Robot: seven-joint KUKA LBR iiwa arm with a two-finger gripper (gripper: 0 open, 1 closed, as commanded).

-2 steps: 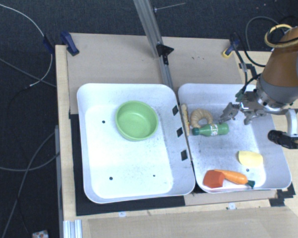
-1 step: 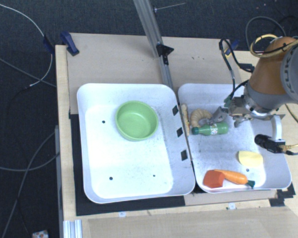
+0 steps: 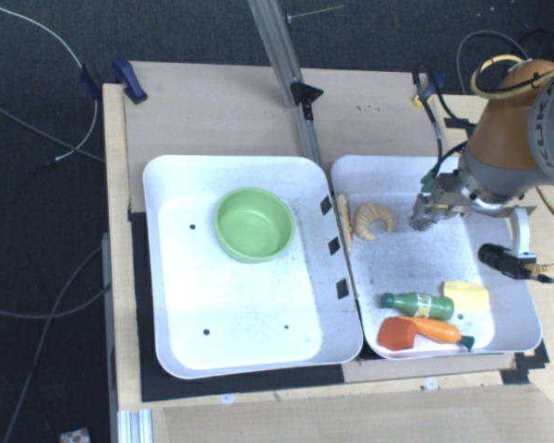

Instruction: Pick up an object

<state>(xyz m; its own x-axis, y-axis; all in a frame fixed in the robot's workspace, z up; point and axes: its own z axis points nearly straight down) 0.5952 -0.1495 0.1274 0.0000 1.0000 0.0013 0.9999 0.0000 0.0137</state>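
My gripper hangs low over the upper part of the right bin, just right of a tan croissant. Nothing shows between its fingers. Near the bin's front lie a green bottle, a carrot, a red piece and a pale yellow block. A green bowl sits in the left bin.
A slanted metal pole crosses the back of the bench and ends near the bins' divider. A tan stick-like item lies along the right bin's left wall. Cables loop around the arm at the right.
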